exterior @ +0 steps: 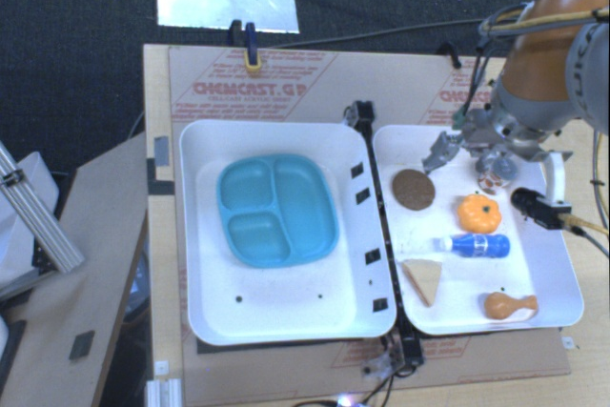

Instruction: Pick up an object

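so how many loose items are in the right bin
5, maybe more hidden under the arm: brown disc far left, orange pumpkin centre, blue bottle below it, wedge and drumstick along the near edge.

Two white bins [276, 324] side by side. Left bin: one blue divided plate [278, 210]. Right bin: one brown round cookie [414, 190], one orange pumpkin [478, 213], one blue bottle [477, 246], one wedge of bread [423, 280], one drumstick [509, 304].
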